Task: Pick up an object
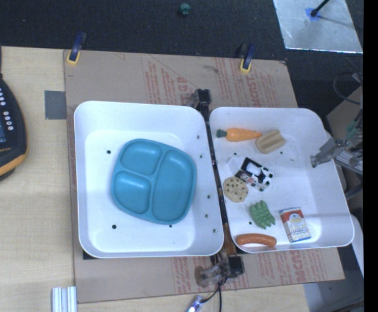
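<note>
Cardboard-covered bench holds two white bins. At the frame's right edge, the gripper (323,156) hovers over the right bin (319,194), nothing between its fingers; their spacing is unclear. Well left of it lie a carrot (239,134), cookie (235,188) and sausage (256,241).

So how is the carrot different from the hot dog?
The carrot is orange with a green tip; the hot dog is reddish-brown all over. The carrot tapers to a point, while the hot dog has two rounded ends. The carrot lies at the far end of the right bin, the hot dog at the near edge. Both are long toy foods lying flat.
</note>
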